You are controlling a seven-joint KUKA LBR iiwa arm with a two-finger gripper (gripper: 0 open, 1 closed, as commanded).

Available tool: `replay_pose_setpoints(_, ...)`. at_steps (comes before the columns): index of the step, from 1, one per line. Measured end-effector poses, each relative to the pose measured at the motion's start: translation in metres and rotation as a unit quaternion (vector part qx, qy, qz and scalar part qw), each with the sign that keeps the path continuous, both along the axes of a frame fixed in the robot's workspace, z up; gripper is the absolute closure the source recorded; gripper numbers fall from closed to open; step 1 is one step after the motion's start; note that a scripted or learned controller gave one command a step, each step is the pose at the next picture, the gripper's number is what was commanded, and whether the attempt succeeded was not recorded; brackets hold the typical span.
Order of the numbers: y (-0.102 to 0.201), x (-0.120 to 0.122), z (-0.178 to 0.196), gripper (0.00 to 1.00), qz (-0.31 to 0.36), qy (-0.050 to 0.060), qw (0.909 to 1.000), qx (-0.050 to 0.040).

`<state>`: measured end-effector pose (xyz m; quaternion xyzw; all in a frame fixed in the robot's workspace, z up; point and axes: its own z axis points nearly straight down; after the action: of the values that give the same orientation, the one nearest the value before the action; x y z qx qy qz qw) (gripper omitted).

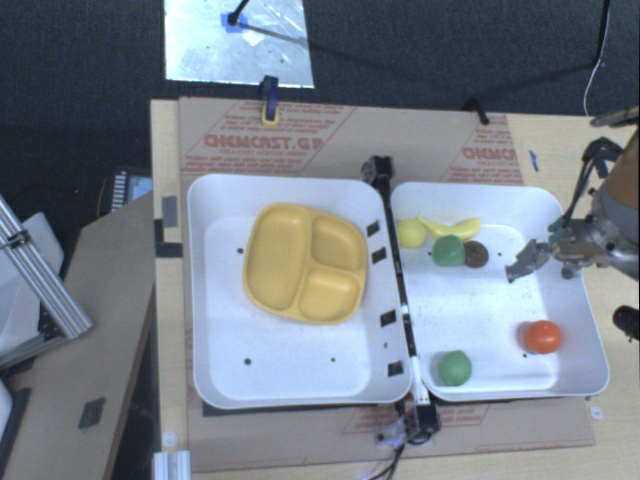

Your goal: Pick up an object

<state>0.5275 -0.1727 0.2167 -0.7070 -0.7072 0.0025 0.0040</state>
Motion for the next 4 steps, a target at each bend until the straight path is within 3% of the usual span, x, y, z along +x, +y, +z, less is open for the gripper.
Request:
replay_pose_setpoints(1,0.000,0.003,0.005,0.00,0.001,-0.005,1.0000,-0.0012)
replay_pose_setpoints(4,-0.006,0.002,-0.134,0.00,0.000,-0.004,1.0000,-0.0005)
